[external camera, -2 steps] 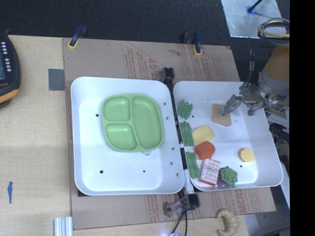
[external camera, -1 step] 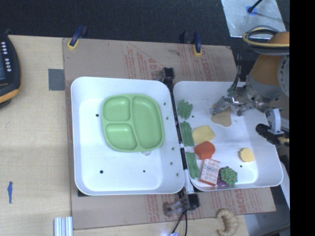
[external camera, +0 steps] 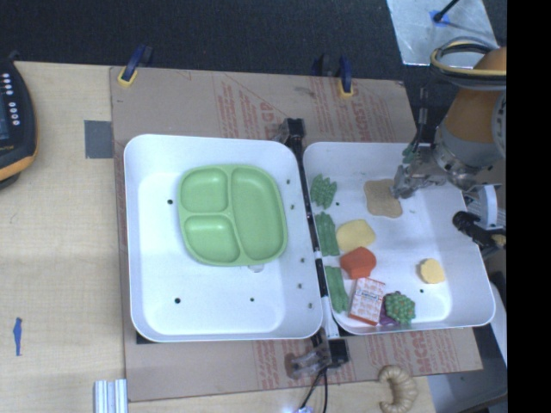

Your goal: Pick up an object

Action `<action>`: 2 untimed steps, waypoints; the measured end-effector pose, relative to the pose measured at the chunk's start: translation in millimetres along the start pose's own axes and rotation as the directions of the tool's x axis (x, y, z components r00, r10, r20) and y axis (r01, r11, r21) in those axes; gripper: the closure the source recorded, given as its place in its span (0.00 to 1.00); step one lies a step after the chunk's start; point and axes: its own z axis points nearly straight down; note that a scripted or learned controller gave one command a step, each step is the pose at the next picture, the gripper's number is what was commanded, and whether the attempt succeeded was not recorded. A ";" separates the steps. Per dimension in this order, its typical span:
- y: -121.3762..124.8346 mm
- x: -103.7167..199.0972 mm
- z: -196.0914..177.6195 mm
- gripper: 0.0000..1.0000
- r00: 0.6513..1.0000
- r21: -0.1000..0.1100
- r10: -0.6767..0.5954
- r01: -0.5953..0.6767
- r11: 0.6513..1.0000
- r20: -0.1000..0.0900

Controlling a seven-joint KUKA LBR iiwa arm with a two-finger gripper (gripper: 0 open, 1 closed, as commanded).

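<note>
Tan flat piece [external camera: 382, 198] in right bin [external camera: 465, 295], upper part; claw [external camera: 405, 181] at its edge, finger state unclear.

A divided plate [external camera: 232, 214] lies in the left bin [external camera: 146, 308]. The right bin [external camera: 465, 304] holds toy foods, clustered along its left wall and near edge.

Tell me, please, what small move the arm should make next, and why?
Probably lower the end effector straight down onto the tan flat piece. It hangs at that piece's upper right edge in the right bin, and the piece has bare bin floor around it.
</note>
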 end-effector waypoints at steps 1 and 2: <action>-119.0 24.8 15.7 1.00 1.000 0.017 0.006 -0.006 1.000 -0.007; -97.5 72.0 -123.9 1.00 1.000 -0.009 0.000 0.000 1.000 -0.002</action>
